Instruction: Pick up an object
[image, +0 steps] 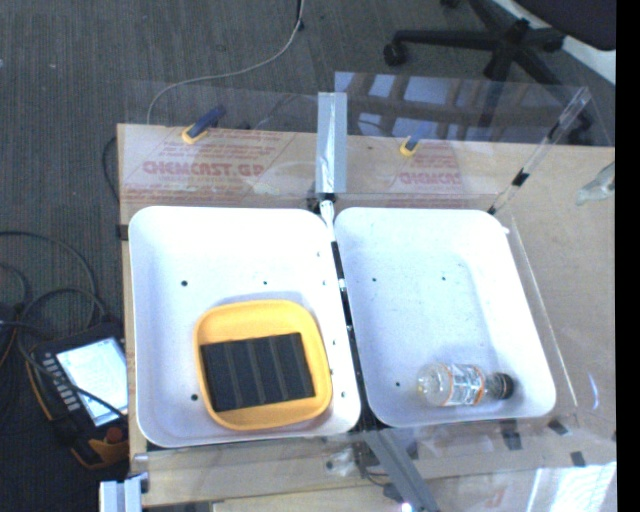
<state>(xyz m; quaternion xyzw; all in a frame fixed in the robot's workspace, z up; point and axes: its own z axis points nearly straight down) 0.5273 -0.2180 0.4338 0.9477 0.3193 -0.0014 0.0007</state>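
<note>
A yellow tray-like object (264, 364) with a dark ribbed inset lies in the left bin (170, 260), toward its front edge. A small clear plastic bottle (463, 385) with a dark cap lies on its side in the right bin (430, 250), near the front right corner, its cap pointing right.
The two white bins sit side by side on a wooden bench, parted by a narrow dark gap (340, 290). A grey post (331, 140) stands behind the gap. Clear panels rise at the back right. A handheld device with cables (80, 380) lies on the floor to the left.
</note>
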